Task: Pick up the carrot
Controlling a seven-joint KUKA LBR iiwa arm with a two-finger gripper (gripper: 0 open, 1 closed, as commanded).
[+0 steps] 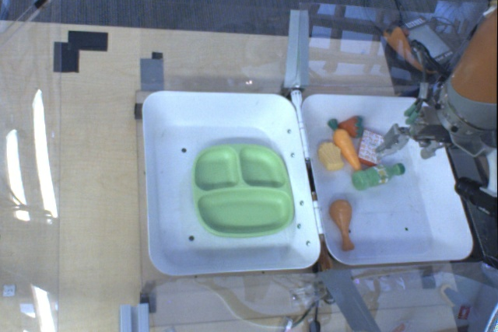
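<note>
The claw (397,138) sits over the upper right part of the right bin (436,241), and honestly I can't tell from my feed whether it's wide or pinched, it's just a grey blur at that angle. Nothing visibly in it.

The carrot (346,149) lies in the upper left part of that same bin, orange, angled down to the right. A smaller orange-and-green veggie (348,124) sits just above it, a yellow chunk (331,157) touches its left side, and a red-and-white packet (370,144) is right beside it on the right. The print on that packet is too small for me to read. Below the packet there's a green bottle (377,176) on its side, label unreadable too. A drumstick (341,221) lies further down.

The left bin (167,167) holds a green divided tray (243,190).
</note>
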